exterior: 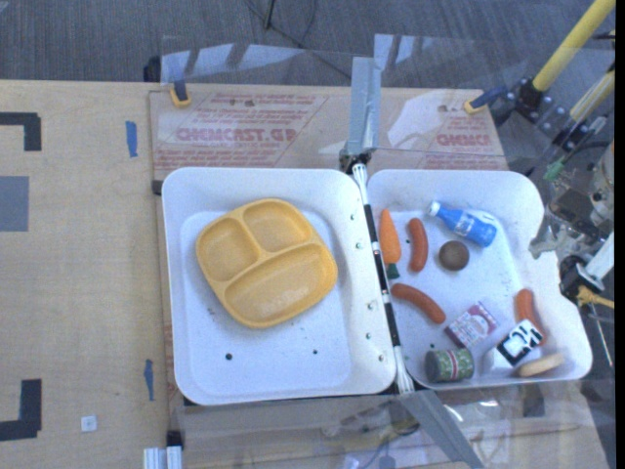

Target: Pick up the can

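Observation:
The can point(449, 364) is small with a green label. It lies on its side near the front edge of the right bin point(508, 189), close to the divider between the bins. My gripper point(547, 239) hangs at the right rim of that bin, well behind and to the right of the can and touching none of the objects. Nothing is visibly held in it.
Around the can lie a red packet point(474, 325), a black-and-white block point(519, 342), a tan roll point(540, 364) and a sausage point(418, 302). Farther back are a blue bottle point(467, 223), a carrot point(390, 235) and a brown ball point(452, 255). A yellow divided plate point(266, 260) sits in the left bin point(186, 360).

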Robot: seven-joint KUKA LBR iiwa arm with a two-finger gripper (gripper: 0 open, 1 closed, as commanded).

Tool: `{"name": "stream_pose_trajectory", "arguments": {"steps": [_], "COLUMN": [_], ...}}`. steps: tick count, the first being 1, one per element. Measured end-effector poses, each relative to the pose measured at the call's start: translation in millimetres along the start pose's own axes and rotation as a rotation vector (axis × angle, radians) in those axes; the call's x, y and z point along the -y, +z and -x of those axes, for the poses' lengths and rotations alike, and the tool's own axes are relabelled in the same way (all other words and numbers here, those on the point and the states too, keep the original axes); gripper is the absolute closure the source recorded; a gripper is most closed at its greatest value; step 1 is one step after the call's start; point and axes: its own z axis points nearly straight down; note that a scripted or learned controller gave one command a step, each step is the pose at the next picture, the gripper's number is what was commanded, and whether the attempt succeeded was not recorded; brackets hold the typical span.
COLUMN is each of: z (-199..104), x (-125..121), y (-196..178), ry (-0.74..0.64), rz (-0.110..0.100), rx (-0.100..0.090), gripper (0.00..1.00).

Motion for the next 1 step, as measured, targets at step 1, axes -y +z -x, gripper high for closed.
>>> {"name": "stream_pose_trajectory", "arguments": {"steps": [1], "z": [-7.3], "x": [46.9], "y": [82.0], "ry": [0.483], "rz": [-0.007], "rx": [0.000], "gripper": [1.00]}}
